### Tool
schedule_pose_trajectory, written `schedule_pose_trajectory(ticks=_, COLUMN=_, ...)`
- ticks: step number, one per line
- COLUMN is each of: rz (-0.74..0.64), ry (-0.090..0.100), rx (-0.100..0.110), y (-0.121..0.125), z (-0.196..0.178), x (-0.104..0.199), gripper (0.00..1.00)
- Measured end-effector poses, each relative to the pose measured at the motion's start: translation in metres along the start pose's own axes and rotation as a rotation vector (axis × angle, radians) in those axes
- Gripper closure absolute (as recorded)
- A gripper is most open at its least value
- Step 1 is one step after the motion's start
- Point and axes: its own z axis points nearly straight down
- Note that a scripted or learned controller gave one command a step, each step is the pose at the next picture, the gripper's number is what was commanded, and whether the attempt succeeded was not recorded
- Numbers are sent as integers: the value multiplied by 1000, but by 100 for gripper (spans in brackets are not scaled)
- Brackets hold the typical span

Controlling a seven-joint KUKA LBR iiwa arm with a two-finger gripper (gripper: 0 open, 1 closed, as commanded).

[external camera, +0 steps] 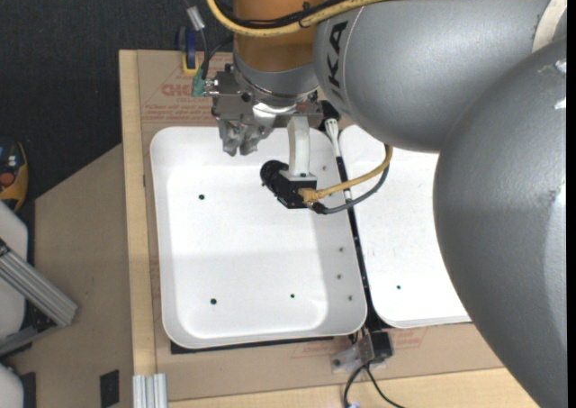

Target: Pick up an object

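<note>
Above the left bin, the grey arm's gripper hung near the far rim; whether it was open could not be told.

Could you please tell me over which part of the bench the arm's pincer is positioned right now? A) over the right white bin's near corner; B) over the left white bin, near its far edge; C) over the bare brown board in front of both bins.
B: the grey arm's pincer hangs over the far edge of the shallow white left bin.
</note>
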Motion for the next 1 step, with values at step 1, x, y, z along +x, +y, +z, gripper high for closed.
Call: schedule_pose_trajectory(ticks=1, rz=6, ry=3, rx=-14, y=-19, z=-49, x=-37, gripper=100)
